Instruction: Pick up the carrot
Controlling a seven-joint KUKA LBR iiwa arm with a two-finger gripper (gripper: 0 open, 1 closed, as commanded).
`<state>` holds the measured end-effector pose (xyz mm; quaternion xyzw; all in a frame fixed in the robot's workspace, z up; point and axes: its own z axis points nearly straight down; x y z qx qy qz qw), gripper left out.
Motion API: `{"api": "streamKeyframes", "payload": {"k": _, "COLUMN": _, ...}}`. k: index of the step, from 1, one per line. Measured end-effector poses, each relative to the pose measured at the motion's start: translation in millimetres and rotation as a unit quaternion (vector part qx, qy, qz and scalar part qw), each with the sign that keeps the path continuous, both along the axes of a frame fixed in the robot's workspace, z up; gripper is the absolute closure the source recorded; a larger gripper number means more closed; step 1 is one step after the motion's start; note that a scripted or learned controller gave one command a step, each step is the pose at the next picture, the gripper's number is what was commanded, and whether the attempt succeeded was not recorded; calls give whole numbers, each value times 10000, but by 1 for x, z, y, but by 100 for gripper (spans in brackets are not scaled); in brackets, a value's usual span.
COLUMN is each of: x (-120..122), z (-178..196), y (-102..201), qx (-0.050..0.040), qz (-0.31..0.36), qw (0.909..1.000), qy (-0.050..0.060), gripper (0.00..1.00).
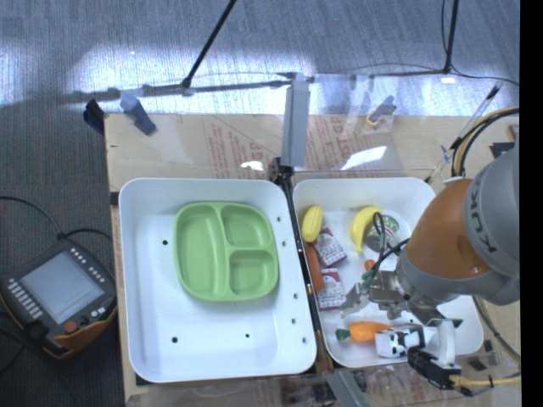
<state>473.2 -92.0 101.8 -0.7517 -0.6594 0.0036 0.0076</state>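
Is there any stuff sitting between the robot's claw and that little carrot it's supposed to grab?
Nothing visible does. The carrot lies on the floor of the right bin, and the gripper is just above it. The ketchup packets lie off to the side.

- Two white bins: the left bin (144, 329) and the right bin (407, 192), side by side.
- One green divided plate (226, 250) (three compartments), in the left bin.
- One carrot (370, 331), orange with a green end, in the right bin.
- One corn cob (312, 223).
- One banana (365, 225).
- Two small red-and-white packets: upper packet (331, 248), lower packet (331, 293).
- One long reddish piece (315, 270) by the bin's left wall (kind unclear).
- One robot arm (458, 236).
- One handheld control pendant (58, 299) (left of the bench).
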Motion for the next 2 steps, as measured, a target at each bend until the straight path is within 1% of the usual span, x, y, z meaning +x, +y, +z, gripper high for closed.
{"api": "streamKeyframes", "payload": {"k": 1, "x": 2, "z": -16, "y": -29, "qx": -3, "qz": 2008, "qw": 9796, "qy": -66, "gripper": 0}}
{"api": "streamKeyframes", "payload": {"k": 2, "x": 2, "z": -7, "y": -30, "qx": 6, "qz": 1987, "qw": 9801, "qy": -53, "gripper": 100}}
